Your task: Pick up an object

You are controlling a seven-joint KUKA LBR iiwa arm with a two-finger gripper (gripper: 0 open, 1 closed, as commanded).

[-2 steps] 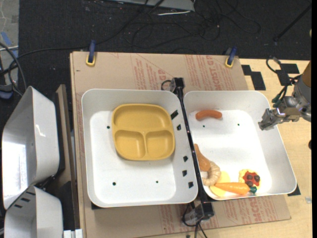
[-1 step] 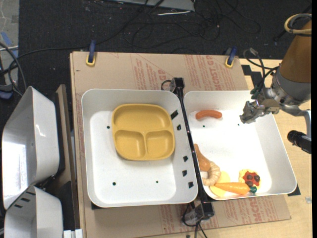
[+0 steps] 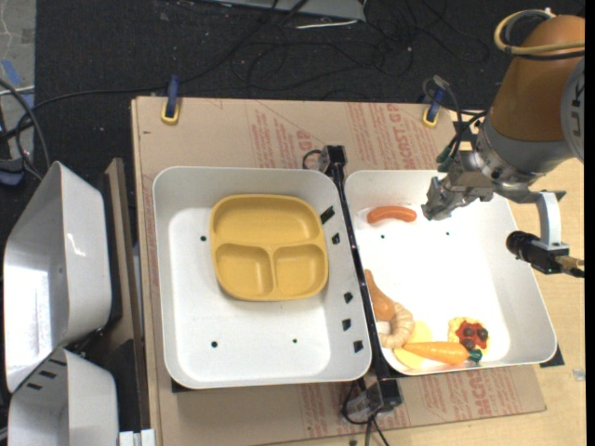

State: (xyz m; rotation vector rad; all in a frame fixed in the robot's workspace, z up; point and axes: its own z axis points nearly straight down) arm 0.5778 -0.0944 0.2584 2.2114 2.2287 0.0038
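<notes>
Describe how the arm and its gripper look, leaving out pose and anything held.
The arm is grey metal with a broad, rounded orange band above the wrist, ringed at the top by a thin yellowish cable loop. Dark cables run down beside the wrist. The gripper is a small, dark, blocky metal unit. A white bracket with a black fitting sits beside it.

two white bins (image 3: 177, 277), one yellow divided plate (image 3: 270, 247), one sausage (image 3: 391, 215), one carrot (image 3: 435, 350) (other food clustered, uncounted)

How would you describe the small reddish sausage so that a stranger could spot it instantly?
Find the right-hand white bin. Near its far rim lies the sausage, alone, just left of the pincer. Unlike the orange carrot in the near pile, it is reddish.
</notes>
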